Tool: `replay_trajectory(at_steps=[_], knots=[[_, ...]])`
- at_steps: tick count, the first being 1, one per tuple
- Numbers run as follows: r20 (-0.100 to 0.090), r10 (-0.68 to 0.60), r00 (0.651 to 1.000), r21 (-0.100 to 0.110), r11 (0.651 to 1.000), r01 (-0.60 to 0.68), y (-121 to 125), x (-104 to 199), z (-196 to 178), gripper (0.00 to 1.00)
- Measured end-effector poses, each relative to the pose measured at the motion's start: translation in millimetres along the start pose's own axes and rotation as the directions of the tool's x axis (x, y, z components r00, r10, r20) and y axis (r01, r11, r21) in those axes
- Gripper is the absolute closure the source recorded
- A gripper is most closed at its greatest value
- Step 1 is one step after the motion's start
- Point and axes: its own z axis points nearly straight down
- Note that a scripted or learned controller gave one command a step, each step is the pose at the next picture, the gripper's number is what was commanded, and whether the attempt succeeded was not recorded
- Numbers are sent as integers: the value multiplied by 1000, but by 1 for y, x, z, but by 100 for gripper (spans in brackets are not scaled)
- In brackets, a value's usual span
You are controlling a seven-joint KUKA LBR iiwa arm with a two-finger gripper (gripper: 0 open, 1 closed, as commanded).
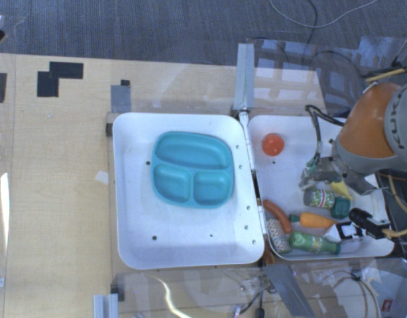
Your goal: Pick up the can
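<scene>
Arm point(382, 128) reaching from right, tool point(317, 176) pointing down

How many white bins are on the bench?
2. The left bin holds a blue tray. The right bin sits beside it, holding the can, with the gripper just above it.

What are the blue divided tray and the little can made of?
The blue tray looks like moulded plastic: even colour, soft sheen, rounded compartments. The can, lying beside the hand, has a printed green label; too small to tell metal from toy plastic.
</scene>
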Motion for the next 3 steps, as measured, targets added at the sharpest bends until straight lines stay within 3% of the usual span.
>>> replay_trajectory(at_steps=[1, 2, 3], knots=[[-1, 124, 992, 12, 992, -124, 14, 76, -122, 100], [0, 118, 993, 8, 993, -118, 15, 77, -133, 100], [0, 118, 993, 8, 993, -118, 15, 77, -133, 0]])
